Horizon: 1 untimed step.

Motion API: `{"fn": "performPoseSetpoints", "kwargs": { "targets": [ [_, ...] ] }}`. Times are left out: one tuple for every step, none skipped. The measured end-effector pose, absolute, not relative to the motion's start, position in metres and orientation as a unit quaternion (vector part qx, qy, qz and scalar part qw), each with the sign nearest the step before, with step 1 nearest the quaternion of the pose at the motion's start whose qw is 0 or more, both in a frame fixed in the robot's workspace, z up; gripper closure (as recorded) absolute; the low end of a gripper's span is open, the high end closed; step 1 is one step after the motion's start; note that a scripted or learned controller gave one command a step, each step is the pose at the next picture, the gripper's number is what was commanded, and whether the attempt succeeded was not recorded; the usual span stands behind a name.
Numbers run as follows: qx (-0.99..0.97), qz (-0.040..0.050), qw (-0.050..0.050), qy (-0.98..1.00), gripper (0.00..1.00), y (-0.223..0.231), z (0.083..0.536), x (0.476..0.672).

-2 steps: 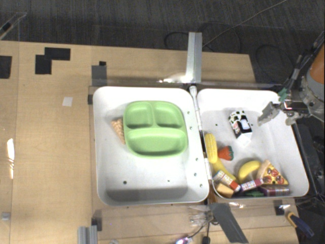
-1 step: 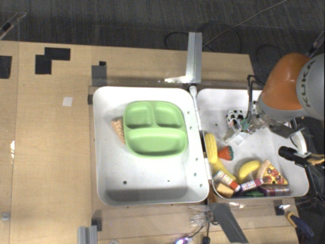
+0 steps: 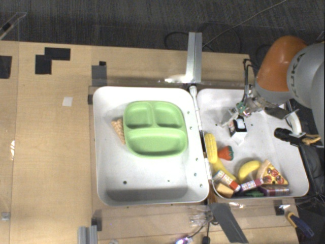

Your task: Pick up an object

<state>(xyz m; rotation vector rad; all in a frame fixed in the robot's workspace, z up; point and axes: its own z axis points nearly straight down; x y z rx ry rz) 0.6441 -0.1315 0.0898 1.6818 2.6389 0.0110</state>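
Arm (image 3: 297,72) in from right, wrist angled down-left over right bin (image 3: 284,151), fingers (image 3: 238,117) state unclear

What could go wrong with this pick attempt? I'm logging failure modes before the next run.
1. The gripper hangs over bare floor in the right bin, apart from the toys, so closing here may grab nothing.
2. The corn, banana and pizza slice crowd the bin's near corner; reaching in could catch two or just push them.
3. The corn lies along the wall, leaving little finger room.
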Motion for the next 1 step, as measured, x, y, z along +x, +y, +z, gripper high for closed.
{"fn": "performPoseSetpoints", "kwargs": {
  "targets": [
    [0.537, 0.0062, 0.01, 0.844, 1.0, -0.1299, 0.1033, 0.6469]
  ]
}}
